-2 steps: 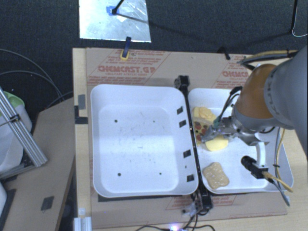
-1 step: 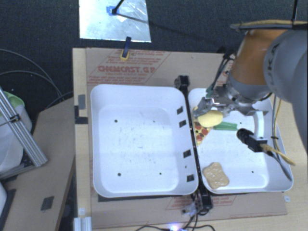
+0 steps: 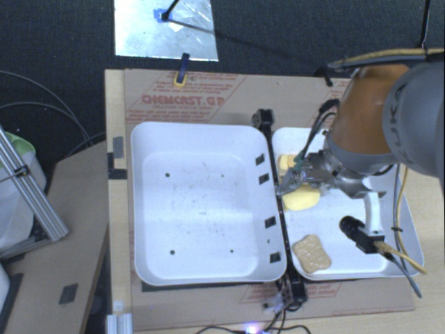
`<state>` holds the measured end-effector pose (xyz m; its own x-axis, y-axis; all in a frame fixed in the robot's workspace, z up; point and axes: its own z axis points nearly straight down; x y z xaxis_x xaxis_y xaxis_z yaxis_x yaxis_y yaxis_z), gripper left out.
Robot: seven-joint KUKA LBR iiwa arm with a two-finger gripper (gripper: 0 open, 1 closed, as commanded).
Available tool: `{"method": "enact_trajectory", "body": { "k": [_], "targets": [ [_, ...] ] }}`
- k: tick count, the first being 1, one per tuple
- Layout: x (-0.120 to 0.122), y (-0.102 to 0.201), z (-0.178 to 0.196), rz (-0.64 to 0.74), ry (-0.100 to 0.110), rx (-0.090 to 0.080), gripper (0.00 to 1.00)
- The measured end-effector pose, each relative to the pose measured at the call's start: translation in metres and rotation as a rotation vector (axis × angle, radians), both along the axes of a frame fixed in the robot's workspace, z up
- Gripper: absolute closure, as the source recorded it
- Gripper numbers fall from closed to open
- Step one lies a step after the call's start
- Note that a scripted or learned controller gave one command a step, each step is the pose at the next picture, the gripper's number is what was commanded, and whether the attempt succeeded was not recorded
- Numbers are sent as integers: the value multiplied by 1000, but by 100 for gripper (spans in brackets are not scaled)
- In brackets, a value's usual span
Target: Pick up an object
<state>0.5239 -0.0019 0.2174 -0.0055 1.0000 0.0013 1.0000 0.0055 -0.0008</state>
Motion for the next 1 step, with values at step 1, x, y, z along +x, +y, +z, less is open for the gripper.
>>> {"method": "enact_trajectory", "body": {
  "k": [1],
  "targets": [
    [-28,44,49,3,-6,1,100]
  ]
}}
